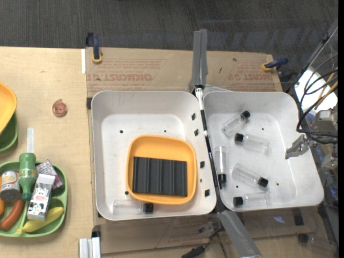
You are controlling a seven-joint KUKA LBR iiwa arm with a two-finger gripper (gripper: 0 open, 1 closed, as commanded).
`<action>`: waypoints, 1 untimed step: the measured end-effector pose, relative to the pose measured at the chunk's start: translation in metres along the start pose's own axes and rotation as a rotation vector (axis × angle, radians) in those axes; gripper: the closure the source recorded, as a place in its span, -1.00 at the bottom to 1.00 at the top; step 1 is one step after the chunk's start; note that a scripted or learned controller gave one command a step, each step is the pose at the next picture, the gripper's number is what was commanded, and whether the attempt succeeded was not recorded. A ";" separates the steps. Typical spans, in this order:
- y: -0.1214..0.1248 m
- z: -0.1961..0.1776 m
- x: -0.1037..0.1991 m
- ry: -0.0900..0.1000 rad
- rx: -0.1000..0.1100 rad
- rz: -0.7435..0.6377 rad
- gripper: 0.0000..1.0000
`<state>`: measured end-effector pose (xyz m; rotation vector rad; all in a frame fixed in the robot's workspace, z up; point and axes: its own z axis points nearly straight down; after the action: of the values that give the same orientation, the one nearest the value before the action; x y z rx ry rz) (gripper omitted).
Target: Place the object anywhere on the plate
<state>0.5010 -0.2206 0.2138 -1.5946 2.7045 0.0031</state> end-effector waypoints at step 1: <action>0.014 0.024 0.008 0.000 0.000 -0.268 -1.00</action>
<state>0.4855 -0.2208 0.1902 -1.9423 2.4669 0.0031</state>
